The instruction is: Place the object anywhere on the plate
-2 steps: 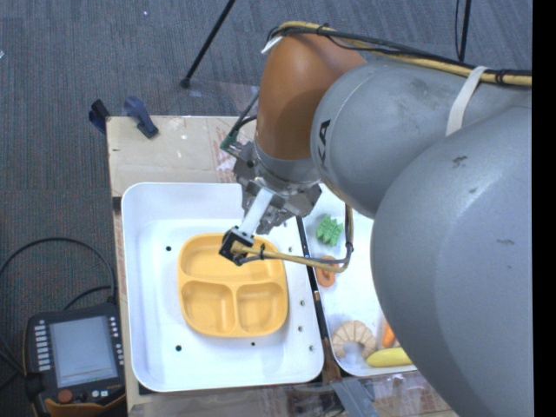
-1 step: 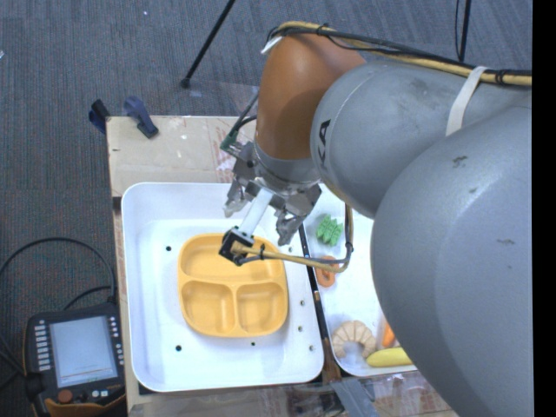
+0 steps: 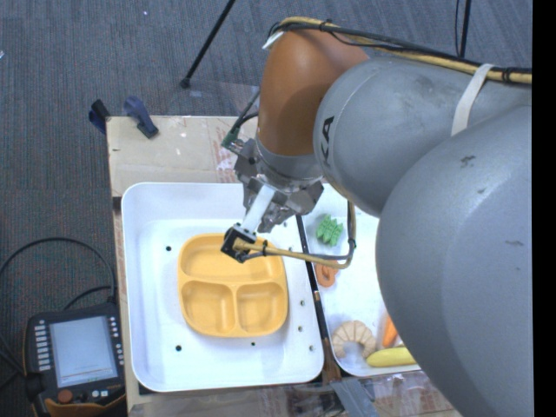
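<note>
On grey carpet floor at far left: a teach pendant [image 3: 82, 354], dark boxy casing, pale flat screen, thick black cable looping away from it.

On the far left corner of the desk [image 3: 174, 150]: a blue clamp [image 3: 139, 115], glossy, angular. Desk top of pale raw wood, scuffed and stained.

Next, the left bin [image 3: 148, 233]: white, shallow, smooth plastic with rounded corners and a few small dark dots on its floor. Flat inside it, towards the right half, the plate [image 3: 233, 289]: matte yellow-orange plastic, rounded rectangle, divided by low ridges into one wide compartment at the back and two smaller ones at the front.

Above the plate's far right corner, the claw [image 3: 280, 205]: grey metal, blocky, under a smooth orange band. Cannot tell whether open or closed.

Further right, partly covered by the big grey rounded arm [image 3: 434, 189], the right bin [image 3: 358, 298], again white and shallow. In it, well apart from the plate: a green piece [image 3: 329, 229] with knobbly, ridged surface; a small orange slice [image 3: 326, 275] close to the left wall; a pale tan curled piece [image 3: 354, 337], ribbed like a pastry; an orange stub [image 3: 388, 330]; a smooth yellow elongated piece [image 3: 391, 357] at the front. Cannot tell which of these counts as the object for the plate.
</note>
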Motion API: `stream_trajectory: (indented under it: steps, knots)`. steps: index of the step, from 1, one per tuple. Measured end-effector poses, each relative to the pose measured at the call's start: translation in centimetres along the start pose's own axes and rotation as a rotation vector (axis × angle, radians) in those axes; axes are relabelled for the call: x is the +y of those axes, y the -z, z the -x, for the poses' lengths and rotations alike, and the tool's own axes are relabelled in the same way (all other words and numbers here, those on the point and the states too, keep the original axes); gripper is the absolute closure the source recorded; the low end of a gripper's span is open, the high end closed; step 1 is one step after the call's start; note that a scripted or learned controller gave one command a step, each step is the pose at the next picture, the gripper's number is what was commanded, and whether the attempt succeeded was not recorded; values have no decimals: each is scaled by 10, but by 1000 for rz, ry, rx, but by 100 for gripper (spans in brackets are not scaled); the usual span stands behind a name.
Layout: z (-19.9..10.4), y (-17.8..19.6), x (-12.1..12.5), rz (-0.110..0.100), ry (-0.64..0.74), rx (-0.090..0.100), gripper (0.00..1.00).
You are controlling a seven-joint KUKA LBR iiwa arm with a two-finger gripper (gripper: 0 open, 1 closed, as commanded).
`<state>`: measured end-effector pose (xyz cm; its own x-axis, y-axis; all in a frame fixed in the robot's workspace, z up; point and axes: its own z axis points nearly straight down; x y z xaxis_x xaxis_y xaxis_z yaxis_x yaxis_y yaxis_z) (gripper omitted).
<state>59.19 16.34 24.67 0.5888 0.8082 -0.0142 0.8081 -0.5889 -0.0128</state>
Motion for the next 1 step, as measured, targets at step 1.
stream_trajectory:
  steps: [1]
  knots:
    - [0,0,0,0,0,0,0]
